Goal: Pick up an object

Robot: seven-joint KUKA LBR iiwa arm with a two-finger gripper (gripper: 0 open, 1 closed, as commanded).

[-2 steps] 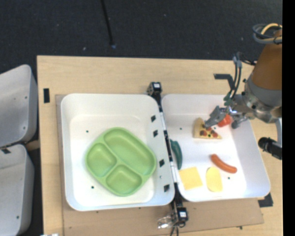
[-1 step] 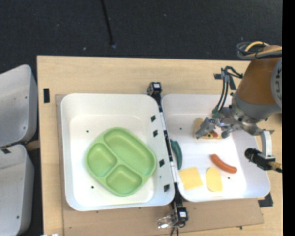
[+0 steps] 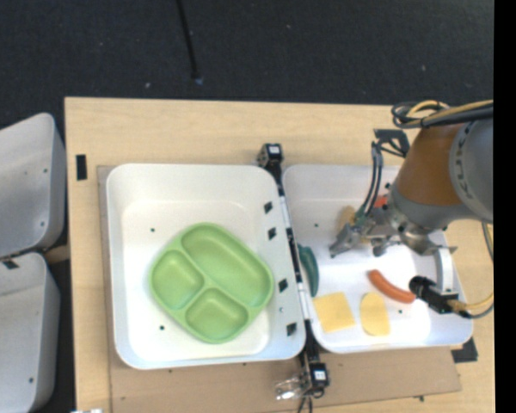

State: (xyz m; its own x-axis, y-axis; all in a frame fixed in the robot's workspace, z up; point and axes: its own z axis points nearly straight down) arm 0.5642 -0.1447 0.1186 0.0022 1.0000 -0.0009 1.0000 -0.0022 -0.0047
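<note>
The right bin (image 3: 327, 188) holds a yellow square slice (image 3: 334, 311), a yellow oval piece (image 3: 375, 314) and an orange-red sausage (image 3: 390, 286) near its front. A dark green piece (image 3: 309, 268) lies against its left wall. My gripper (image 3: 344, 243) hangs low over the middle of this bin, behind and left of the sausage and apart from the yellow pieces. The grey wrist and orange band (image 3: 426, 170) hide the bin's back right part. Nothing is visibly held.
The left bin (image 3: 129, 205) bears a light green divided plate (image 3: 210, 280). A black-clipped divider (image 3: 285, 239) runs between the two bins. Cables (image 3: 377, 179) loop beside the wrist. The wooden bench (image 3: 198, 127) surrounds both bins.
</note>
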